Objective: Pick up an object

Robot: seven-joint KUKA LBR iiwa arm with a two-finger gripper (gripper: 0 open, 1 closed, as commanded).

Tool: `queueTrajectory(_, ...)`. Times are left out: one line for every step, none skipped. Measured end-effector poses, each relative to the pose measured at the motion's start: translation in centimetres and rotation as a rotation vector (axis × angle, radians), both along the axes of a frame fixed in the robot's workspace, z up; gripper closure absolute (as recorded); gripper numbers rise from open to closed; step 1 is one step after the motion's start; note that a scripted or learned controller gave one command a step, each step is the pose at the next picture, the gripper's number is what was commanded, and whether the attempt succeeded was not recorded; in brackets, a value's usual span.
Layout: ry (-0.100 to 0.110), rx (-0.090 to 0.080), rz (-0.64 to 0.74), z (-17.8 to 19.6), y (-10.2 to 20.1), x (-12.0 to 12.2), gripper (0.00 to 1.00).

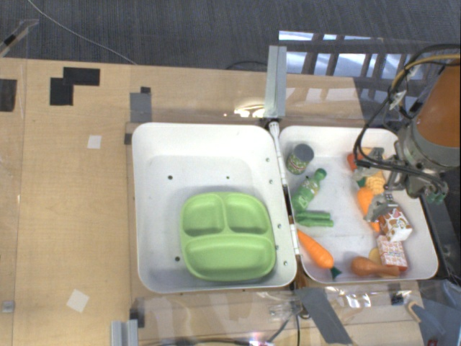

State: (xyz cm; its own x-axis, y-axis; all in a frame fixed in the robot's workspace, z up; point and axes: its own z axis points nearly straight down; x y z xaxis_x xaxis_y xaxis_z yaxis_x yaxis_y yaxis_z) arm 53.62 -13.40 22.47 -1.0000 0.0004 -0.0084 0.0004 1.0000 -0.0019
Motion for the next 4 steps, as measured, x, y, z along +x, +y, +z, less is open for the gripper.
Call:
queueTrajectory(-0.002, 0.000, 0.005, -12.9, -4.4, -2.1, 0.00)
queueTrajectory(-0.006, -0.002, 0.062, -13.5, -5.2, 0.2, 0.00)
queueTrajectory(-0.024, -0.006, 0.069, -12.0, -5.1, 0.7, 1.00)
queueTrajectory(-0.012, -0.008, 0.221, 4.0, -7.0, 1.3, 1.00)
